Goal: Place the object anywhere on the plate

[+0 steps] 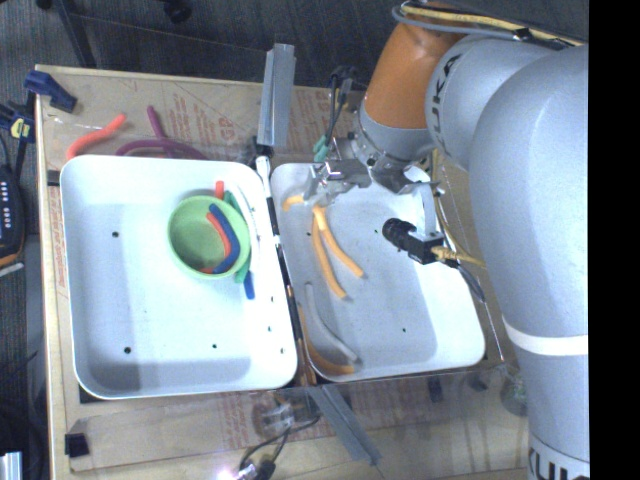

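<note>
While the gripper (322,180) hovers at the right bin's upper left, fingers' state unclear to you, the long orange strips (335,243) lie below; next, grasp one for the round green plate (207,238).

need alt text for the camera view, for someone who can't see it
A grey arm's pincer hangs over the right bin, near its far-left corner, above orange strips. The left bin holds a green plate bearing coloured strips.
</note>
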`<state>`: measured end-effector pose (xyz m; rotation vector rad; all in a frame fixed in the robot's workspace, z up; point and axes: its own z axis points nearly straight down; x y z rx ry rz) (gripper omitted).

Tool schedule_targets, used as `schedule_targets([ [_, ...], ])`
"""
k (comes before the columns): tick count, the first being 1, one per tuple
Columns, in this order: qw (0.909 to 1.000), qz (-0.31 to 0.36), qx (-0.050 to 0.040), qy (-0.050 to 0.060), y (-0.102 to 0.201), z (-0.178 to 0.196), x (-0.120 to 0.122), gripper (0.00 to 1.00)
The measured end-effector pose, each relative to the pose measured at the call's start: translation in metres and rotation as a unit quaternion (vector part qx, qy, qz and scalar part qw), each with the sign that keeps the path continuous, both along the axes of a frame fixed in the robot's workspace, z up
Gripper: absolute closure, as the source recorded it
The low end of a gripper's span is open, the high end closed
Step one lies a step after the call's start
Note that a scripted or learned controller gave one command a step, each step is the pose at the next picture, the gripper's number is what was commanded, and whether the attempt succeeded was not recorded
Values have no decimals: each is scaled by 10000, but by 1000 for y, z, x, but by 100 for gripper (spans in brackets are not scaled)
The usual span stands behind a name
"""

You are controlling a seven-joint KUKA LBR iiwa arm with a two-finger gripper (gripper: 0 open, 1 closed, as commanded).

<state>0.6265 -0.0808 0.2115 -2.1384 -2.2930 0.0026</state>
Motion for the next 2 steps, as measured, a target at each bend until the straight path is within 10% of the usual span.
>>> schedule_targets([
  [1,9875,1577,-12,-25,50,-20,24,100],
  [2,9875,1578,-12,-25,51,-20,24,0],
])
